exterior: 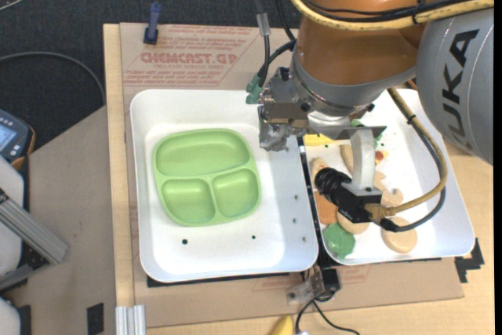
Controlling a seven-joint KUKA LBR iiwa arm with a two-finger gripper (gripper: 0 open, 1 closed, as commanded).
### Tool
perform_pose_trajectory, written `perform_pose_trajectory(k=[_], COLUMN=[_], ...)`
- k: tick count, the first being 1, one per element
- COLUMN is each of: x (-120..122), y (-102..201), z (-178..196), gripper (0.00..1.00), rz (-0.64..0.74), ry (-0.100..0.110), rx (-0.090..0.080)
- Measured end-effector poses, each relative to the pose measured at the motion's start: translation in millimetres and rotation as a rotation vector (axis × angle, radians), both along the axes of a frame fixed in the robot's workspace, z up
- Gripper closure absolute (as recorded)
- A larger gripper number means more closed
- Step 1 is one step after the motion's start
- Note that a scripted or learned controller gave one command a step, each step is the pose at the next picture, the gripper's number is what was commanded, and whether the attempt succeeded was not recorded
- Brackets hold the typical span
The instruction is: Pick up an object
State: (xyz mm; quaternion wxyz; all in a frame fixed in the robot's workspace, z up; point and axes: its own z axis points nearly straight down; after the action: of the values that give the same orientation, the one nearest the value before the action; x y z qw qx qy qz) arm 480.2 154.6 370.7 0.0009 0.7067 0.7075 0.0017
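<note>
First, left bin: you have one green plate lying flat in it, divided into three compartments, each one bare.
Plate position: it sits toward the far left of that bin, clear of the near rim.
Plate axis: the long side runs across the view from left to right, slightly tilted. The single large compartment faces the far rim and the two small ones face the near rim.
Right bin: you have several small pieces lying close together, partly covered by the arm. A green piece lies at the near rim by the seam, with a tan disc near it to the right. An orange-tan piece touches the green one on its far side. A yellow piece lies further back beside the seam.
Axes of the small pieces: too covered for you to rely on.
Gripper: it hangs over the right side of the left bin, just off the plate's far right corner and near the seam between the bins. Whether it is spread or pressed together cannot be told, nor whether it touches the plate.
Surface: both bins rest on a brown board with red lettering, and a blue clip sits on its far left edge.
Room: dark floor surrounds the board, and a grey metal rail lies at the left.
</note>
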Motion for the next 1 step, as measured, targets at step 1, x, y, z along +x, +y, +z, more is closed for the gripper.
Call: perform_pose_trajectory(k=[1], x=[0.5], y=[0.5], z=[10.1], gripper=[1.00], rz=[0.000], ry=[-0.002], rx=[0.000])
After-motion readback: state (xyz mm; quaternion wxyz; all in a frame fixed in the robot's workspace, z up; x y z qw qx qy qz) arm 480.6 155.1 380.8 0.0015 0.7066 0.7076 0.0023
